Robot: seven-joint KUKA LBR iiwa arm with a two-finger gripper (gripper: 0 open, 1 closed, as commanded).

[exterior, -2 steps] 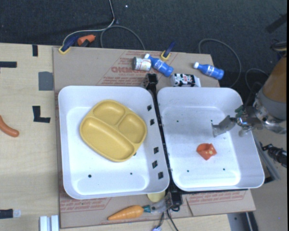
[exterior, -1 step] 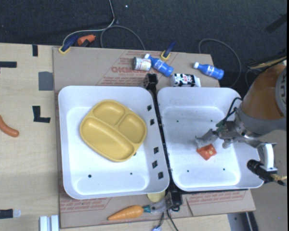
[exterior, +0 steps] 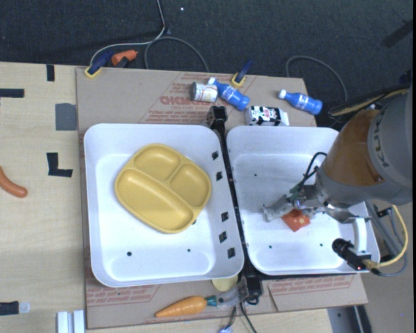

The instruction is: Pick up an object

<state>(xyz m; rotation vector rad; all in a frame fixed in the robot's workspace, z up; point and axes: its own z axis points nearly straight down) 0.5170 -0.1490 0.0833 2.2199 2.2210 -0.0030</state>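
Note:
A small red object (exterior: pixel 296 220) lies on the floor of the right bin (exterior: pixel 263 165), near its middle. My gripper (exterior: pixel 281 209) reaches in from the right and hangs low just above and to the left of the red object, with its grey fingers (exterior: pixel 270 211) pointing left. The arm's orange band and grey wrist cover the bin's right part. A yellow divided plate (exterior: pixel 163 186) rests in the left bin (exterior: pixel 100 186).
Two blue-and-white bottles (exterior: pixel 232 96) (exterior: pixel 301 102) and a small black-and-white carton (exterior: pixel 267 116) lie on the cardboard behind the bins. A toy carrot (exterior: pixel 182 306) lies in front of them, a toy sausage (exterior: pixel 8 181) at the far left. Cables trail across the back.

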